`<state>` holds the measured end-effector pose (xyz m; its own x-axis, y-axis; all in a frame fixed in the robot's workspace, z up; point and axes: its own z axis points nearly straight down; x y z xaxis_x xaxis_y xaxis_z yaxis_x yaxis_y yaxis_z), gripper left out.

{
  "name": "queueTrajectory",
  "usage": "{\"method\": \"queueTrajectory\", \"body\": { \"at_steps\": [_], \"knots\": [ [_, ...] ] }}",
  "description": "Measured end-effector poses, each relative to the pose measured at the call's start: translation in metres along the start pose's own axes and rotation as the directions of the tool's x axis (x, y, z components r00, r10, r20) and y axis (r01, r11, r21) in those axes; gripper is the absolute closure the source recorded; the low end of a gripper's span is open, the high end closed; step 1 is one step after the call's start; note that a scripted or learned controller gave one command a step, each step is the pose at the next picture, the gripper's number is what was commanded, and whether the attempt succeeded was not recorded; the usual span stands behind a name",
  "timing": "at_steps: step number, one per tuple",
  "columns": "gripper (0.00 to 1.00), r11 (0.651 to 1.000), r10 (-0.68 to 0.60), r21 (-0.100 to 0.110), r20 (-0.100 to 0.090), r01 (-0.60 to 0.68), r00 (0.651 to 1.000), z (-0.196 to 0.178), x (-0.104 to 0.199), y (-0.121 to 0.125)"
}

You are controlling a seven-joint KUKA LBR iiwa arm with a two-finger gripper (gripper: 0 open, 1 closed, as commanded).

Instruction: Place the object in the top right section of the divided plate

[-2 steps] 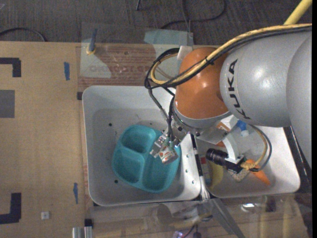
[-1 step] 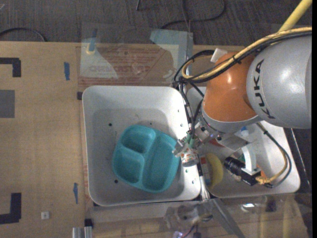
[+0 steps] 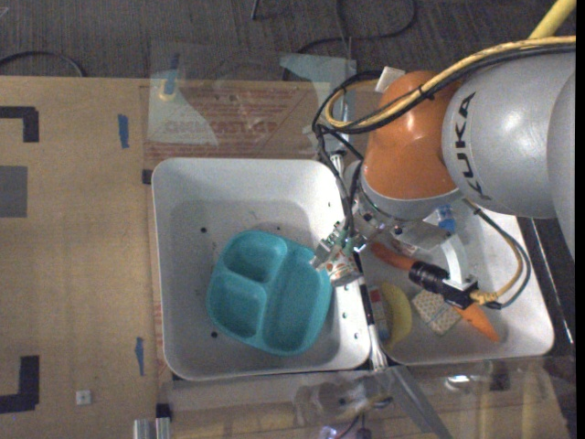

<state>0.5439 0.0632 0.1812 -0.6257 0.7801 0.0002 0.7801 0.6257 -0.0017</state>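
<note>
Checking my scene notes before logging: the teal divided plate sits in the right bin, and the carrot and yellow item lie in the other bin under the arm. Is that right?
One thing is off: the camera view shows the plate in the left bin, not the right. The carrot and yellow item do lie in the other bin, under the arm.

Wooden bench (image 3: pixel 73 282) — two white bins (image 3: pixel 183 208), perhaps touching.

Arm (image 3: pixel 512 135): was glossy grey, thick and rounded, marked "KUKA" in black letters.
Band (image 3: pixel 411 140): was orange, domed and shiny above the wrist.
Cables (image 3: pixel 366 122): were black and yellow, looped beside the orange part.
Yellow hose (image 3: pixel 556 12): ran along the upper link.
Wrist fittings (image 3: pixel 443 282): were black, with a yellow lead.
</note>
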Motion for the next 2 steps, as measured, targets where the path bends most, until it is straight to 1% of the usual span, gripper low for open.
{"method": "queueTrajectory", "body": {
  "at_steps": [1, 2],
  "knots": [
    [1.0, 0.997, -0.073, 0.0, 0.0, 0.073, 0.997, -0.071, -0.018, 0.007],
    [1.0, 0.981, -0.192, 0.003, -0.003, 0.192, 0.981, -0.08, 0.065, 0.015]
  ]
}}
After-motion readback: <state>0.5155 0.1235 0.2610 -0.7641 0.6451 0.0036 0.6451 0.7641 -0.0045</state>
